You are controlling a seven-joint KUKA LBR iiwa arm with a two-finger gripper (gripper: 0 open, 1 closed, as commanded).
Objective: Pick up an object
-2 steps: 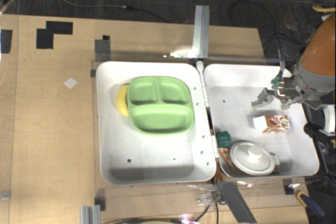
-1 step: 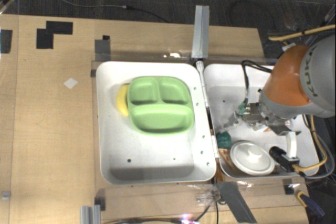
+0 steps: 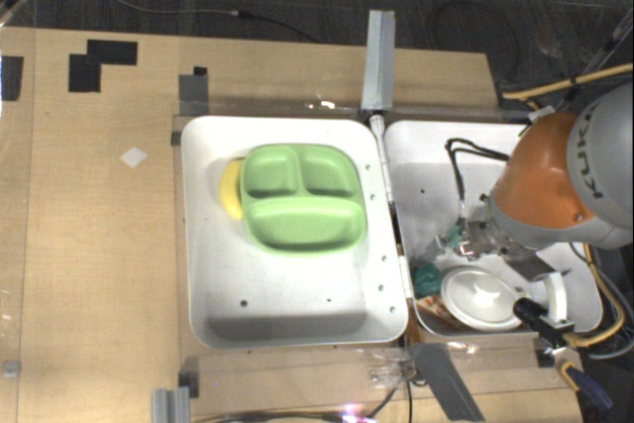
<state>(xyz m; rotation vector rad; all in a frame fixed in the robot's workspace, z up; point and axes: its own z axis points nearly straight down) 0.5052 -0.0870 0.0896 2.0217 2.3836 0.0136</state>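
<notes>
Gripper [image 3: 474, 248] is down inside the right bin [image 3: 426, 163], wrist low over the clutter; its state cannot be determined. Just below it lies a white bowl [image 3: 482, 297], a teal item [image 3: 426, 274] to its left. Nothing appears lifted: pick judged not yet achieved. Well left, the green divided plate [image 3: 300, 196] and yellow object [image 3: 230, 190] lie in the left bin [image 3: 277, 312].

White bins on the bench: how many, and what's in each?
2. The left shallow white bin holds a green divided plastic plate over a yellow item. The right shallow white bin holds a white round bowl; the arm may hide more.
</notes>
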